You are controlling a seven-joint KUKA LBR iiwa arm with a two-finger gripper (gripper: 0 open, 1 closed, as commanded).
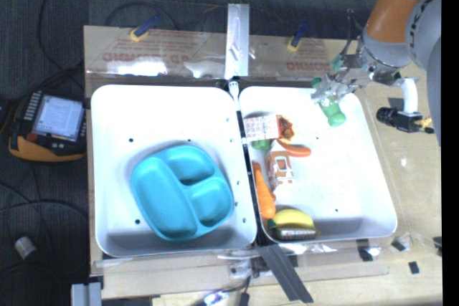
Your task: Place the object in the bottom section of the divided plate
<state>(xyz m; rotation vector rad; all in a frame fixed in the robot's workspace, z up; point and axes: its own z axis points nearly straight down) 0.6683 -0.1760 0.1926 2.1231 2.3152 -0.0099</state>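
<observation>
A blue divided plate (159,206) lies in the left white bin (115,118), slightly turned, with one large section and two smaller ones. My gripper (331,91) hangs over the far right corner of the right bin (358,175). A small green object (333,113) sits between its fingertips and sticks out below them. The gripper is far to the right of the plate and beyond it.
Along the right bin's left side lie a printed packet (259,127), a red-orange pepper (295,150), a small box (281,170), a carrot (264,194) and a banana (290,217). A metal divider (237,39) stands between the bins. A handheld device (54,122) lies left of the bench.
</observation>
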